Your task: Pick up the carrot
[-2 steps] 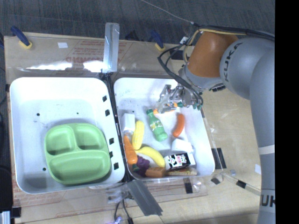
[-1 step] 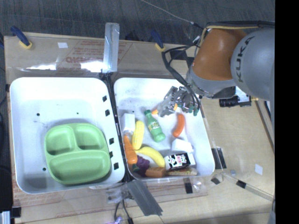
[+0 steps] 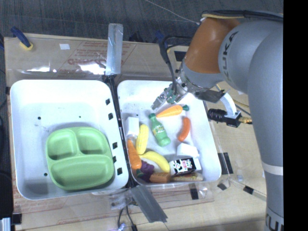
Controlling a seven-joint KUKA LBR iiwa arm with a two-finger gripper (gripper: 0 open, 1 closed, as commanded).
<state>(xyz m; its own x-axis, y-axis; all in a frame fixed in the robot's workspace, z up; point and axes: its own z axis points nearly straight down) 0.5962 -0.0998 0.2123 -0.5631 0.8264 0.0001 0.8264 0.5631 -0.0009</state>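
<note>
Gripper (image 3: 165, 99) hovering over right bin (image 3: 208, 129), finger state impossible to tell. Carrot (image 3: 170, 111) lying just below-right of it, untouched. Green bottle (image 3: 159, 130) sitting just below. Left bin (image 3: 24, 129) well leftward, holding green plate (image 3: 79, 158). Cardboard-covered bench (image 3: 62, 57) stretching beyond, dark floor (image 3: 72, 6) behind.

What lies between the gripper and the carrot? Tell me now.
Nothing: in the camera view the gripper hangs just up-left of the carrot, with a short stretch of bare white floor of the right bin between them.
</note>
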